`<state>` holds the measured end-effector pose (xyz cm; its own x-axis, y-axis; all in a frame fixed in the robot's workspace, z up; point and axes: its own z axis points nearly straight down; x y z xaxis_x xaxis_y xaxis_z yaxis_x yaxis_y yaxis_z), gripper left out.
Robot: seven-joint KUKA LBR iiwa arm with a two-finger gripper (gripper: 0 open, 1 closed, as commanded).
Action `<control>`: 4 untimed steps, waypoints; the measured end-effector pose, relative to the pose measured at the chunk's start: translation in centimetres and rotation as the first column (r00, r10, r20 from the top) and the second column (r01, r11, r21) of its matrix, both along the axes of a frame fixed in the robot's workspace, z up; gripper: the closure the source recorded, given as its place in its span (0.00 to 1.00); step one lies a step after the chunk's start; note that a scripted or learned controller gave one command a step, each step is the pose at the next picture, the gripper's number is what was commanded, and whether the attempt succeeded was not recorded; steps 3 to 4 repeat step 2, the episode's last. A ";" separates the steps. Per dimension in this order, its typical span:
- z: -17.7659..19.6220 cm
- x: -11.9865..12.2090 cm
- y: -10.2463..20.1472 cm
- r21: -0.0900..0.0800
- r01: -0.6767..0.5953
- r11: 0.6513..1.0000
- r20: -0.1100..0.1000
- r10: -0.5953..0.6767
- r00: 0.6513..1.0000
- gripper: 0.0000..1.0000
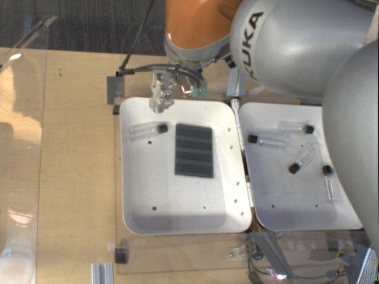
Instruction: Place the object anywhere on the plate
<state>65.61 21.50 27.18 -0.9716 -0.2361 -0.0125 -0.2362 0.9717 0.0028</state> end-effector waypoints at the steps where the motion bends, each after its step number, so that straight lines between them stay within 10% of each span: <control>1: 2.3 1.4 2.1 0.004 0.410 0.912 -0.003 -0.410 0.912 1.00; 2: -2.4 -2.1 2.0 -0.006 -0.597 0.802 0.000 0.597 0.802 1.00; 4: -2.4 -2.1 2.0 -0.006 -0.597 0.802 0.000 0.597 0.802 1.00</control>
